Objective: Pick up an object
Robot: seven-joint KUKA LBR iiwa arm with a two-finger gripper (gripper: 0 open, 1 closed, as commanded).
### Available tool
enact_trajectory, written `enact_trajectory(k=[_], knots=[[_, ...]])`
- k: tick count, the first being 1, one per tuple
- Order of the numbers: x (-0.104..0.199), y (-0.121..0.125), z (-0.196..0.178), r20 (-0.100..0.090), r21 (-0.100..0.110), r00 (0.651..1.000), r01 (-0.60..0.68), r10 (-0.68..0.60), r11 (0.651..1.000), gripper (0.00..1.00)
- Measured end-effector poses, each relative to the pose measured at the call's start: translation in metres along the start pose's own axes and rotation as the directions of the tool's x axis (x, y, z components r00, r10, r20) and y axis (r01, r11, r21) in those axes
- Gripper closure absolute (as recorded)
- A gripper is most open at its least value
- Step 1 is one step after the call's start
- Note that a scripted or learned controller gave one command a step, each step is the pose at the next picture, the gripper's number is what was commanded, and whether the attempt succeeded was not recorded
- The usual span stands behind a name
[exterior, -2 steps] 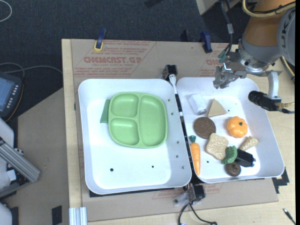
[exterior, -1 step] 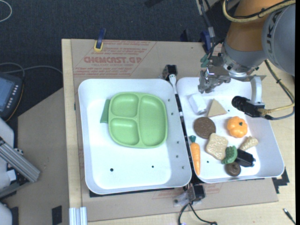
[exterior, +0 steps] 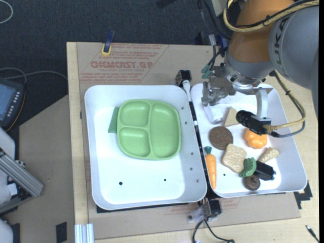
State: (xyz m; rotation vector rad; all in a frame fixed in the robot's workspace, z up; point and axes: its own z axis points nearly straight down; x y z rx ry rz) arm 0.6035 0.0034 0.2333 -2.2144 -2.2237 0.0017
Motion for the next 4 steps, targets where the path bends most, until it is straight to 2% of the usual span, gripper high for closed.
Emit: enact_trajectory(k=[1,2,3,4], knots=[[0.049,-0.022,-0.003,-0.001,0.000,1.000,0.002,-0.002,1.000,1.00],[0.078,-0.025,0.003,0.000,0.001,1.000,0.000,0.000,1.000,1.00],[0.071,-0.029,-0.001,0.001,-0.001,1.000,-0.004,0.004,1.000,1.00],[0.068,-0.036,0.011,0.002,0.000,1.000,-0.005,0.005,1.000,1.00]])
